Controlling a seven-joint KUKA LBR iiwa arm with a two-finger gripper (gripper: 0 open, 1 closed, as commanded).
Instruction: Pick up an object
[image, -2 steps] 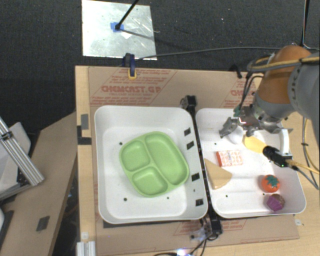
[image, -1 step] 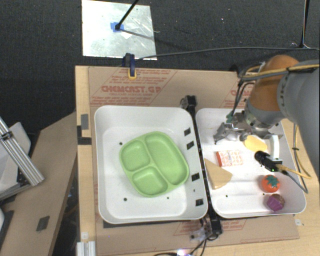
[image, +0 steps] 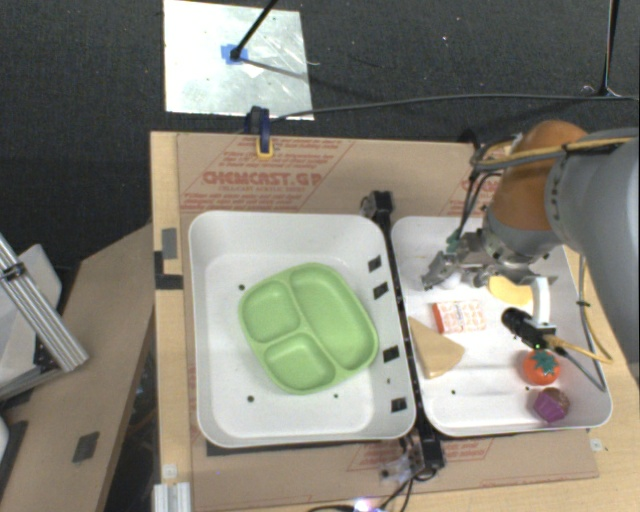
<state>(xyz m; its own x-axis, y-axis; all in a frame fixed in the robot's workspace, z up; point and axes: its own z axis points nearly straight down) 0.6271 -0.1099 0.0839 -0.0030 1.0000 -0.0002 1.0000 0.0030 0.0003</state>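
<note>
In the right bin (image: 470, 408) lie a small red and white box (image: 460, 317), a tan wedge (image: 436, 353), a yellow piece (image: 511, 292), an orange fruit with a green top (image: 541, 367) and a purple object (image: 550, 404). My gripper (image: 443, 266) hangs low over the back left part of this bin, just behind the red and white box and left of the yellow piece. Nothing shows between it and the bin floor. The arm's wrist partly hides the yellow piece.
The left bin (image: 230, 300) holds a green plate (image: 306, 326) with three compartments. A black divider with clips (image: 390, 300) runs between the two bins. The bench's cardboard edge (image: 300, 165) lies behind them.
</note>
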